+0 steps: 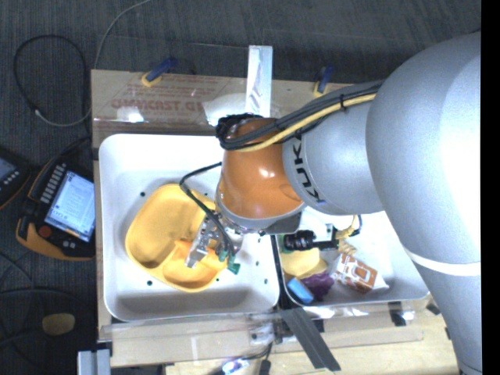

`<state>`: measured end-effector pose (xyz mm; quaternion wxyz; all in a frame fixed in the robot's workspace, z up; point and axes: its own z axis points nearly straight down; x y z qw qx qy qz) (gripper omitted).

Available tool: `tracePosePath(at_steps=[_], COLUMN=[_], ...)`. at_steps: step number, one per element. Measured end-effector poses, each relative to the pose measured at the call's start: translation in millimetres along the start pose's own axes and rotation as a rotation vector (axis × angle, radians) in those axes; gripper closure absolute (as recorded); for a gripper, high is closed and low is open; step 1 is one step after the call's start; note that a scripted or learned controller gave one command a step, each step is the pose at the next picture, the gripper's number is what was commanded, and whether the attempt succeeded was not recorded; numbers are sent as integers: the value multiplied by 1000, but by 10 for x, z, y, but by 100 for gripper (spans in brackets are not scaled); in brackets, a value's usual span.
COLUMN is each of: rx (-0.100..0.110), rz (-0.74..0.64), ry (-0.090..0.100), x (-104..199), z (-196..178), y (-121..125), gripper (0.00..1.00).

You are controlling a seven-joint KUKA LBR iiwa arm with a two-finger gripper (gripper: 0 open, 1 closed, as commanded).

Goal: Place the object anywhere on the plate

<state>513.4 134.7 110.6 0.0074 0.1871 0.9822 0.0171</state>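
A yellow plate (156,233) lies tilted in the left bin (117,178), its rim raised at the left. My gripper (205,247) hangs over the plate's right edge, below the arm's orange band (254,178). A small orange piece (183,249) lies on the plate just left of the gripper. Just right of it, at the plate's rim, a small green piece (233,266) shows. I cannot tell whether either piece is held.
The right bin (406,283) holds a yellow item (301,264), a purple one (318,285), a blue one (297,291) and an orange-and-white packet (355,272). The big grey arm covers most of that bin. A black cable (195,180) loops over the left bin.
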Motion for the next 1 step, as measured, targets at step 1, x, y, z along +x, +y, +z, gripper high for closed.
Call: tracePosePath(at_steps=[1], rx=[36], rz=[117], ry=[7], x=[59], z=[-465], y=[88], gripper=[100])
